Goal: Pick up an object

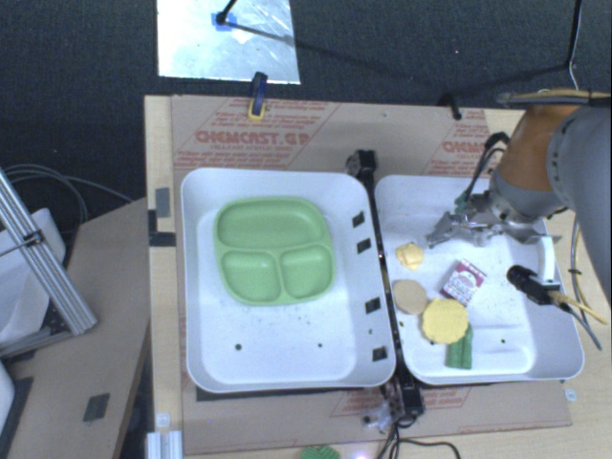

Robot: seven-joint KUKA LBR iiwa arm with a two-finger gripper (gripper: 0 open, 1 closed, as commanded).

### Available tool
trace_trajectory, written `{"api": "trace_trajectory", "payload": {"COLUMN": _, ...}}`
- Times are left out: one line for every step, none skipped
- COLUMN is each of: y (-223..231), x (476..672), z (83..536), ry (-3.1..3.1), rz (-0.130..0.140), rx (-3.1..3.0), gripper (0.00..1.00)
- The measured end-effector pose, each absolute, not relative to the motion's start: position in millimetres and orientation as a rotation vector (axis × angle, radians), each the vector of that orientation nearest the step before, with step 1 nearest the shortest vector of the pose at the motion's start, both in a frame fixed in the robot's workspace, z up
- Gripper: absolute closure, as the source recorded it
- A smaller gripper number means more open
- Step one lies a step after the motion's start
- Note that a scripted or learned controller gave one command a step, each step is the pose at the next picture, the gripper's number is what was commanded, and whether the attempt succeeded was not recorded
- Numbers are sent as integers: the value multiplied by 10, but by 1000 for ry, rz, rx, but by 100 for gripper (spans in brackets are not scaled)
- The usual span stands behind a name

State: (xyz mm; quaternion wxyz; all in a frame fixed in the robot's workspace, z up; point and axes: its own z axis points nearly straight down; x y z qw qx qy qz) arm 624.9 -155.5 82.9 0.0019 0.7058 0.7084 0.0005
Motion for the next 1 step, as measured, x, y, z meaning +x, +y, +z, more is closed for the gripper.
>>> {"api": "trace_trajectory", "payload": {"y": -1475, "x": 6189, "z": 1516, "ry": 2223, "rz": 6, "rx": 2212, "gripper": 0}}
